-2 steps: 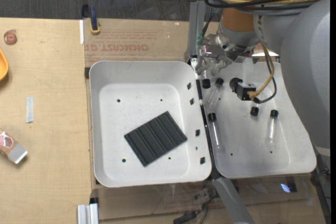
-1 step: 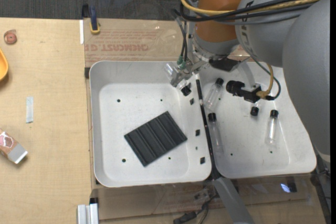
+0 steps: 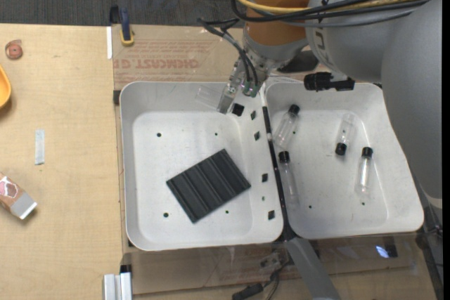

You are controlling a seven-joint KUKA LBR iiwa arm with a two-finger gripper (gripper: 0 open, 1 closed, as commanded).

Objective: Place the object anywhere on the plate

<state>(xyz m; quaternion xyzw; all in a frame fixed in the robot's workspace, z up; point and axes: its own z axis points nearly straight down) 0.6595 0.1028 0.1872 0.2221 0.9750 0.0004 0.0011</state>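
A dark ribbed plate lies flat and askew in the left bin, near its middle. My gripper hangs over the far right corner of that bin, well above and behind the plate. Its fingers are shut on a clear vial, which lies roughly level. The vial's clear body sticks out to the left and its black cap to the right of the fingers.
The right bin holds several clear vials with black caps, such as one near its left wall and one at the right. The bulky arm covers the far right. Small items lie on the wooden bench at left.
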